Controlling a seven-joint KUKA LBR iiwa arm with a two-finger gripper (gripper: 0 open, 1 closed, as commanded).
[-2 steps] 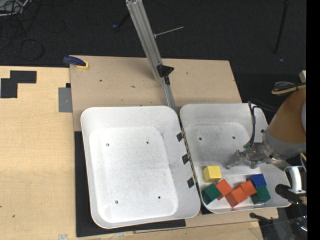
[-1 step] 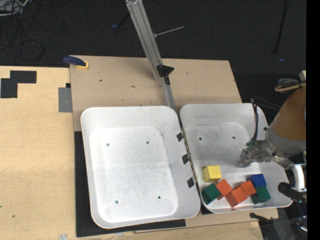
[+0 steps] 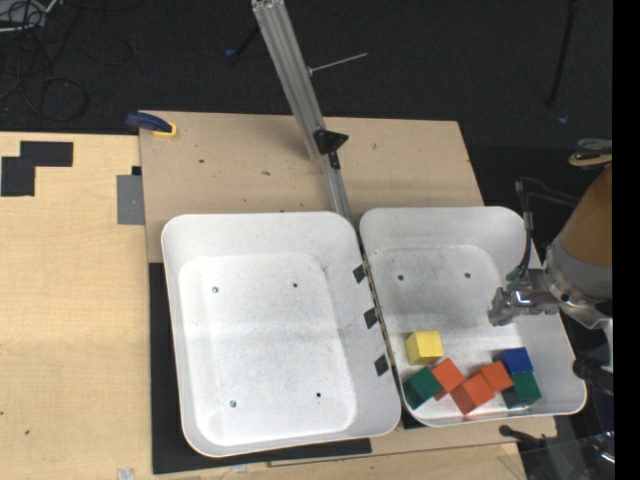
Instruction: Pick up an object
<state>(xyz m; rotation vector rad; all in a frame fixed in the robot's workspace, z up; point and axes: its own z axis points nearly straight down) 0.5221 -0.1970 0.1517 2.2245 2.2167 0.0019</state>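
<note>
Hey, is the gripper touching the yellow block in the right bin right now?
Apart. The camera view shows bare white bin floor between the gripper, near the bin's right wall, and the yellow block, lower left of it.

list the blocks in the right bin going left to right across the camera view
dark green block → yellow block → orange block → red-orange block → blue block. The tool hangs above the bin's right side.

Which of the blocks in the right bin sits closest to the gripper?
The blue block, just below the gripper near the right bin's right side; the yellow block and others lie farther left.
</note>
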